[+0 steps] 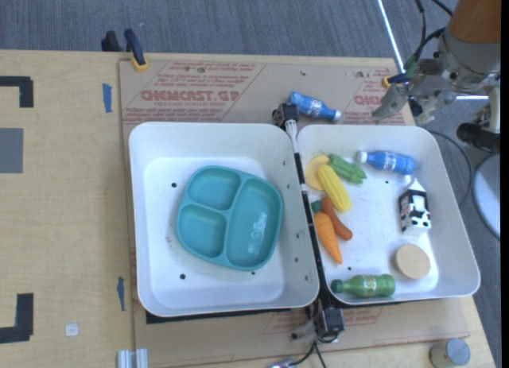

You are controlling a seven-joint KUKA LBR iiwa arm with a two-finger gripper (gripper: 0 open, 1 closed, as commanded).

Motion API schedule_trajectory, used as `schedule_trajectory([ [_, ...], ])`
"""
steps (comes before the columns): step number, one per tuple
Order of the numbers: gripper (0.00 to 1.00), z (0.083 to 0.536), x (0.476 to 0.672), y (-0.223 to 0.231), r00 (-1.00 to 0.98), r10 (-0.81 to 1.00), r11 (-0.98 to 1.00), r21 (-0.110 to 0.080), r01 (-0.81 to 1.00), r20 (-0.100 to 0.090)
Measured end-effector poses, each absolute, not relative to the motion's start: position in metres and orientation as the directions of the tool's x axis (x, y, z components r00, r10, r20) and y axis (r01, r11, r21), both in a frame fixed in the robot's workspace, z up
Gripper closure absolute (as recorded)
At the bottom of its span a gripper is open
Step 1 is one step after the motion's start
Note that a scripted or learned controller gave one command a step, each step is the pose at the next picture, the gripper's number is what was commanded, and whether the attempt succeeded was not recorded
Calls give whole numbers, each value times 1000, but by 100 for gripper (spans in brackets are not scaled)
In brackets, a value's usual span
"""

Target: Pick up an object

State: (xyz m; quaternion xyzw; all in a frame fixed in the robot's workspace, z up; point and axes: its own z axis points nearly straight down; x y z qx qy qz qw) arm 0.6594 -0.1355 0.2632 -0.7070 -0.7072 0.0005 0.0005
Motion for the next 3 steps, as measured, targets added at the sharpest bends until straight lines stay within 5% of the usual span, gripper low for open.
schedule_trajectory([
  [1,0,126,622,-180,-160,987,160,-2,987,0],
  [2,0,99,654,-198,-147,989,147,1,989,0],
  [3,100,108,653,-198,-148,989,148,-4,989,1],
])
